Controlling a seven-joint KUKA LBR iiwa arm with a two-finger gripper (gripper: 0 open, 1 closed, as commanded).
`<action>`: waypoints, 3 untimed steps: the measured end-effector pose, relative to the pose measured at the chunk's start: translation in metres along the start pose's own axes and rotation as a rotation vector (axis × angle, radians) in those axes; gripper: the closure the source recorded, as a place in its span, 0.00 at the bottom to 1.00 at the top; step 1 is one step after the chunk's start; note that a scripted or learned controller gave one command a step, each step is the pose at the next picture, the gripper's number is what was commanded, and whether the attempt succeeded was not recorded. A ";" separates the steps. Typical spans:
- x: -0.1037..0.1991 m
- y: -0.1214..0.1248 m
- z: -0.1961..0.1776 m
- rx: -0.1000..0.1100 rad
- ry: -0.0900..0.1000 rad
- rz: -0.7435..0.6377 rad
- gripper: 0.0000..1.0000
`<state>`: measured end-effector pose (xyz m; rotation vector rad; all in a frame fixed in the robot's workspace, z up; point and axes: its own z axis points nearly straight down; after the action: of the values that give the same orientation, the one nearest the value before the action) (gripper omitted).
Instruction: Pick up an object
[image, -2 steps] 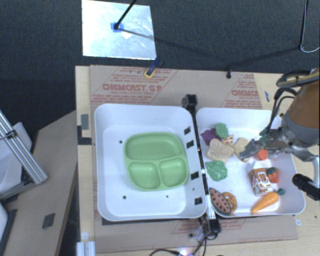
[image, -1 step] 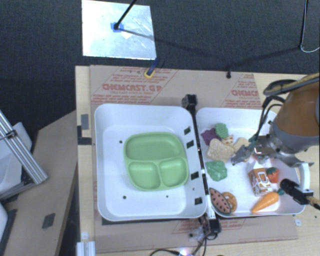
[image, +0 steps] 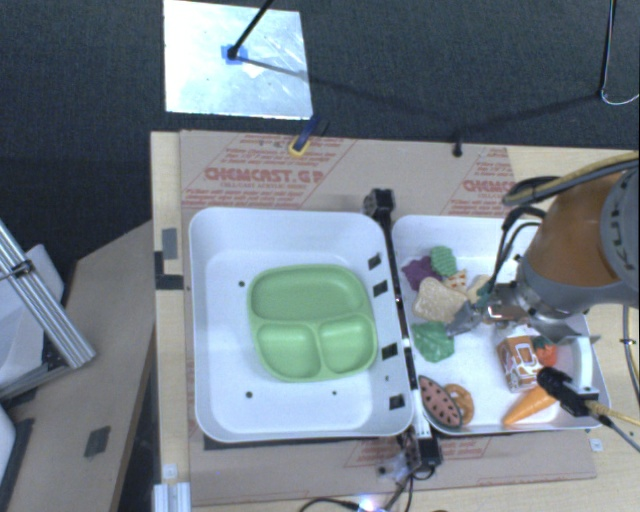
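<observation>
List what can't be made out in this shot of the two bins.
- Gripper: its tips blur into the toys in the right bin; open or shut is unclear.
- Arm: cut off by the right edge and hiding that bin's far right side.
- Orange-and-white toy: too small to identify.
- Green tray in the left bin: fully visible.

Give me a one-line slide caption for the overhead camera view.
Grey arm's claw lowered among toy foods in the right white bin, beside the left white bin holding a green three-compartment plastic tray.
</observation>
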<state>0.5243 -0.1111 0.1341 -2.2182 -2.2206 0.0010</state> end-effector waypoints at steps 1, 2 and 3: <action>0.000 0.001 0.051 -0.004 0.000 0.001 0.00; 0.000 0.002 0.038 -0.008 -0.002 0.000 1.00; 0.000 -0.005 -0.010 -0.007 -0.003 -0.001 1.00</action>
<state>0.5190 -0.1113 0.1443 -2.2221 -2.2265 -0.0041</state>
